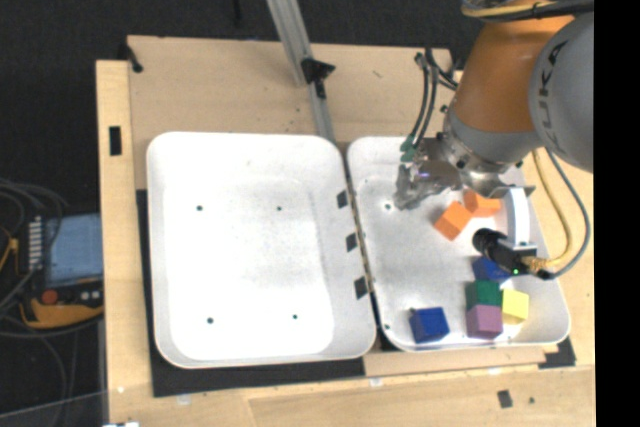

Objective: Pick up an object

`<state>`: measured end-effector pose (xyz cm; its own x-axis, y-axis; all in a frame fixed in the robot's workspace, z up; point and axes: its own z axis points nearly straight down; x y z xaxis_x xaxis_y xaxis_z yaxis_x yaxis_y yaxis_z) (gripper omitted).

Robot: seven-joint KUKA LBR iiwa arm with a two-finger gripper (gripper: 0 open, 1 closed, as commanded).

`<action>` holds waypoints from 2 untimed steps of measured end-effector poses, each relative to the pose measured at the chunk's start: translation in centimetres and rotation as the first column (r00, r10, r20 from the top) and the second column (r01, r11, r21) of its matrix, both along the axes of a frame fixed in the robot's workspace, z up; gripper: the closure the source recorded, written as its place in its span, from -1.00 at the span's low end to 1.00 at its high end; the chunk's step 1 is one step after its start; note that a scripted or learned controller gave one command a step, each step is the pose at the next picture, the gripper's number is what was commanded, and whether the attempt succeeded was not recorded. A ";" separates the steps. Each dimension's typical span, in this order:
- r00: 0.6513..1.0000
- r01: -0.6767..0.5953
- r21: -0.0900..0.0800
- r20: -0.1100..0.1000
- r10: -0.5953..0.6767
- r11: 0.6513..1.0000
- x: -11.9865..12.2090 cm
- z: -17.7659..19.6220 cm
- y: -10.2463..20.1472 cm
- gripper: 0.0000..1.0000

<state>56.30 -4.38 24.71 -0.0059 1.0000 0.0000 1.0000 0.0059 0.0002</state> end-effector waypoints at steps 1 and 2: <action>1.000 0.001 0.000 -0.003 -0.001 1.000 0.3 -1.2 4.7 1.00; 1.000 -0.002 0.001 0.000 0.002 1.000 1.3 -1.8 10.7 1.00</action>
